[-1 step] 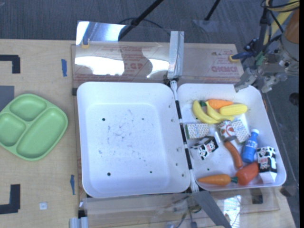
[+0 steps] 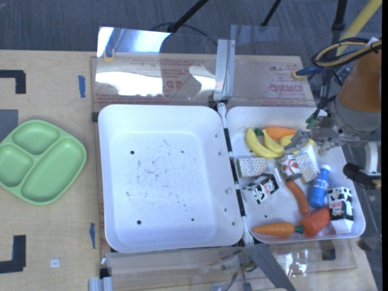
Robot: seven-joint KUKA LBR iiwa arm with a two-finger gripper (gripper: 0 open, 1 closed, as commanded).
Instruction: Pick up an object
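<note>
Right bin (image 2: 357,232) holds all the clutter. Nearest: carrot (image 2: 276,229) lying left-right along the near wall, then a cow-print carton (image 2: 341,202) and blue bottle (image 2: 319,187). Farther back, bananas (image 2: 264,143) lie just left of the gripper (image 2: 301,139), long axis angled near-right, so they look like the closest target. Finger state: cannot tell, blurred against the packets. Arm body is cut off at the right. Left bin (image 2: 121,126) sits alongside.
</note>
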